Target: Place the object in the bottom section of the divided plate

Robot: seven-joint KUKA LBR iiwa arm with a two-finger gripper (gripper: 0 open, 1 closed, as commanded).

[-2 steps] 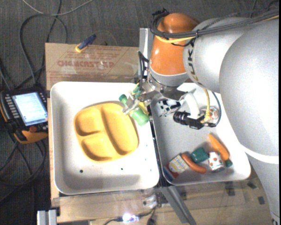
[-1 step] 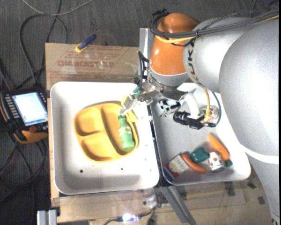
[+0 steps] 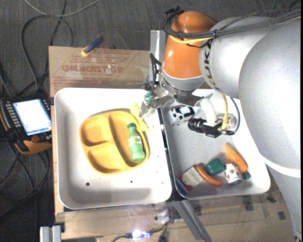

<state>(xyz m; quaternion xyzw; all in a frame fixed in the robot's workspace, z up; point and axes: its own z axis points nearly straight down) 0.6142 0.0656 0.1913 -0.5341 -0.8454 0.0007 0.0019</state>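
A grey robot arm with an orange band reaches in from the right, over two shallow white bins set side by side. Its gripper (image 3: 147, 104) hangs above the far right rim of the left bin (image 3: 65, 135); whether it is spread or pressed together cannot be told.

In the left bin sits a yellow divided plate (image 3: 103, 145). A green toy bottle (image 3: 135, 142) lies lengthwise in its right-hand section, cap pointing far, apart from the gripper. Which section counts as the bottom one is a judgement call; if it is the nearest one, the bottle likely needs lifting over a divider ridge.

A good grasp would probably come straight down across the bottle's narrow width. Open room lies on the left and near sides of the plate. The right bin (image 3: 252, 185) holds a carrot (image 3: 236, 158), a sausage (image 3: 209, 176) and small cartons.
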